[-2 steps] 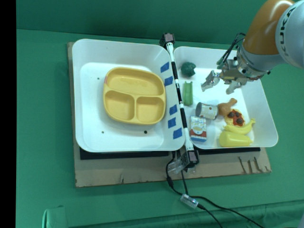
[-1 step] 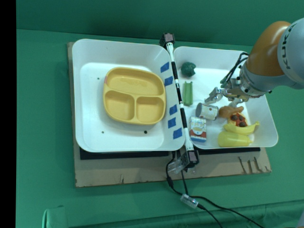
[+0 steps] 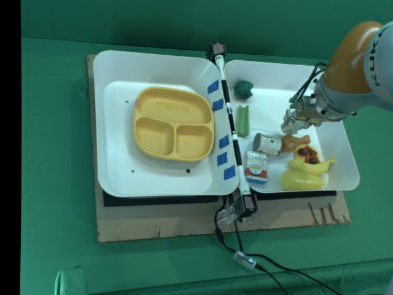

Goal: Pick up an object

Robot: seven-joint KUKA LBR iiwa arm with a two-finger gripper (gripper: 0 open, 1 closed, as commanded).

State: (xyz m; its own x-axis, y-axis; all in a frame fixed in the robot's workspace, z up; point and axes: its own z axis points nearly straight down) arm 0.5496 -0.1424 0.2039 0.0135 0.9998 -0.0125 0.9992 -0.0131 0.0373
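Tin can [image 3: 268,143], silver, lying on its side, gripper [image 3: 293,123] just above, jaws' state unclear

This is a robot laboratory, not a home or a kitchen. A green cloth [image 3: 55,134] covers the bench and the wall behind, like a studio background. Two white bins [image 3: 110,165] stand on a cardboard sheet [image 3: 153,229], with blue tape marks [image 3: 222,142] on the edge between them. Loose cables [image 3: 270,269] lie in front. An industrial arm [image 3: 359,66] reaches in, and the food in the bins is plastic toys [image 3: 307,165].
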